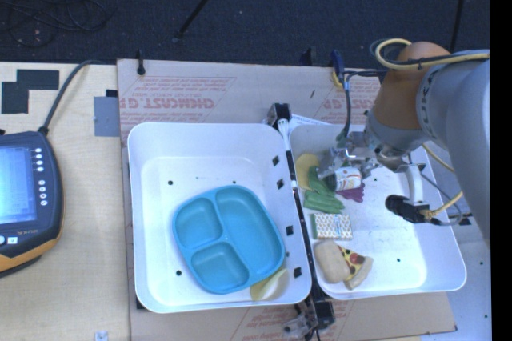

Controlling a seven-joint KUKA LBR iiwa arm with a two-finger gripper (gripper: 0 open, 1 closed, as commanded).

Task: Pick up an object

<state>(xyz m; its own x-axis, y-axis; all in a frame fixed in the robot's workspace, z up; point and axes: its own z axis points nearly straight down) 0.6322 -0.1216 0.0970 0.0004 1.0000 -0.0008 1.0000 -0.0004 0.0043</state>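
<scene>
My gripper (346,168) reaches down into the right bin (416,267), low over a cluster of small items at its far left. Directly under it lies a white, red and purple item (350,184). A green leafy toy (322,198) and a pale yellow piece (306,167) lie just to its left. Nearer the front sit a checkered pad (332,226), a tan bread-like toy (330,259) and a pizza-slice toy (356,262). The wrist hides the contact area.
The left bin (160,147) holds a blue divided plate (228,239) with a yellowish piece (270,285) poking out beneath its front edge. A black cable connector (404,207) hangs over the right bin. A teach pendant (24,191) rests on the bench at far left.
</scene>
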